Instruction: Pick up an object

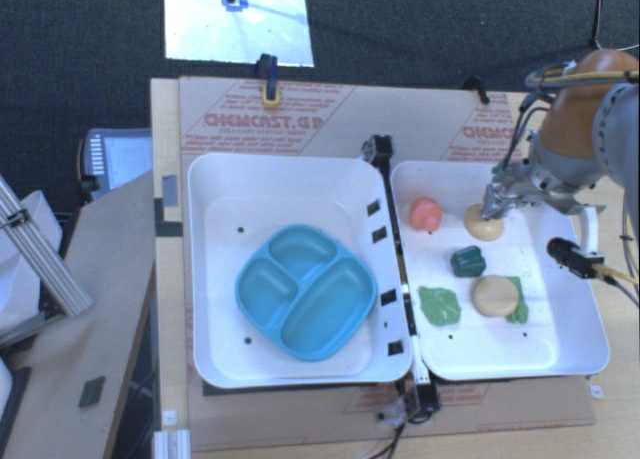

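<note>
The right bin (575, 347) holds a pink round piece (426, 213), a beige round piece (484, 226), a dark green block (467, 262), a light green leaf-like piece (438, 304) and a tan bun (496, 296) lying on a green piece. My gripper (493, 206) reaches in from the right and points down right at the top of the beige round piece, touching or nearly touching it. Nothing is lifted off the bin floor.
The left bin (215, 247) holds a blue divided plate (305, 291). A black clamped divider (390, 257) runs between the bins. The arm's grey and orange wrist (590, 117) hangs over the right bin's far right corner, with a black cable fitting (568, 256) below it.
</note>
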`<state>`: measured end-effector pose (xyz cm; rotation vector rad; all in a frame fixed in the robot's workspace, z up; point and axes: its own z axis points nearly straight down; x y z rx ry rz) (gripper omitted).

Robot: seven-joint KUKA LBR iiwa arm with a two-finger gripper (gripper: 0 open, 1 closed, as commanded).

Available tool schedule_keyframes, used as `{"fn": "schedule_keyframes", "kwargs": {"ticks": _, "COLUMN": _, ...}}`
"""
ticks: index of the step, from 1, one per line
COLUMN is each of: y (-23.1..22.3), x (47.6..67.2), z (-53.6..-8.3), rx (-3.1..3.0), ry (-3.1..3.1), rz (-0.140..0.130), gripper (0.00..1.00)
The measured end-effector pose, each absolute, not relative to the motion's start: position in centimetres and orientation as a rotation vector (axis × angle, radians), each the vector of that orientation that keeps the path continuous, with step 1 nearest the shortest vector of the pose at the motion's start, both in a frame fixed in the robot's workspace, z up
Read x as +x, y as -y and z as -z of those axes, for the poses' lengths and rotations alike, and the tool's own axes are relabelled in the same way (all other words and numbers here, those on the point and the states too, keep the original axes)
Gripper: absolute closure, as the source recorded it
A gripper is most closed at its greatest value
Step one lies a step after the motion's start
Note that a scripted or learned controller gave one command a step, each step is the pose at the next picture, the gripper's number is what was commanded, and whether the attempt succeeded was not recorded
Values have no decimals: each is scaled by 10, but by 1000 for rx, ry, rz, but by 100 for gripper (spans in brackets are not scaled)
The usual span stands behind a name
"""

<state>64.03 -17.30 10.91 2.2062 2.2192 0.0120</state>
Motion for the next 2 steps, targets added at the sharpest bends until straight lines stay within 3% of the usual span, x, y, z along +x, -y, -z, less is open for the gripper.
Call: {"fn": "schedule_keyframes", "kwargs": {"ticks": 2, "y": 179, "x": 629, "z": -231, "rx": 2215, "ry": -2218, "rz": -6, "gripper": 100}}
